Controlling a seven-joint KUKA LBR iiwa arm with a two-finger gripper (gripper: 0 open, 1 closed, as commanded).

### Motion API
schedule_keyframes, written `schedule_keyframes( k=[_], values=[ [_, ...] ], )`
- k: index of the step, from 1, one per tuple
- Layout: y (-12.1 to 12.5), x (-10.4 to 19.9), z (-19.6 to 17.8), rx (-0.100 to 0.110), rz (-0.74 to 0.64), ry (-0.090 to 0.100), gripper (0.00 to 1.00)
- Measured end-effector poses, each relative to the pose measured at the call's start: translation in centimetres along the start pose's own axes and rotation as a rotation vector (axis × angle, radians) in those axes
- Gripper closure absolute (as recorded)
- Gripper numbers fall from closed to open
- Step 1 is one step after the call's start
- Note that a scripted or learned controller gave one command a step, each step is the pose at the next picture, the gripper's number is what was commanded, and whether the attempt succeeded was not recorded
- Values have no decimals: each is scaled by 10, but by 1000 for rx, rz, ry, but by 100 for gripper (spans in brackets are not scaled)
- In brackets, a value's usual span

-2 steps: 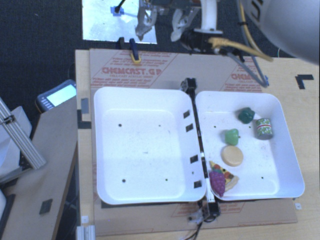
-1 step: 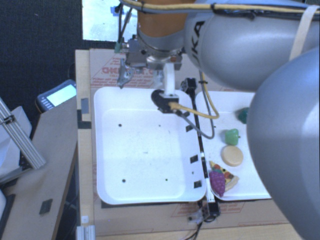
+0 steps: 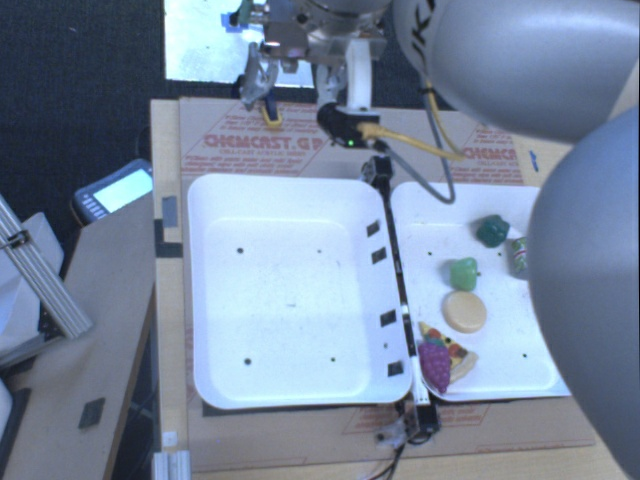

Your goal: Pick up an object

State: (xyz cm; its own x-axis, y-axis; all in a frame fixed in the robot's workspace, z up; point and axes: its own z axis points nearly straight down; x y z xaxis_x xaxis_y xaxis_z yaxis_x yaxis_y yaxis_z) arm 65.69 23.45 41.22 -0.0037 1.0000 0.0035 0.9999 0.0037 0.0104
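Grey arm (image 3: 520,48) reaches in, end effector (image 3: 305,93) pointing down.

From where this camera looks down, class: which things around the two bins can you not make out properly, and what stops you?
- Gripper: small at the top edge, and its grip is unreadable.
- Can-like item in the right bin: half covered by the grey arm.
- Purple grapes and slice by the divider: overlapping, with blurred outlines.
- Dark green object: too small to identify.
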Motion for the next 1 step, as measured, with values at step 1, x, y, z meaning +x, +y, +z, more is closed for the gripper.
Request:
schedule_keyframes(
  k=[1],
  values=[
    [-1,0,-7,5,-3,-2,100]
  ],
)
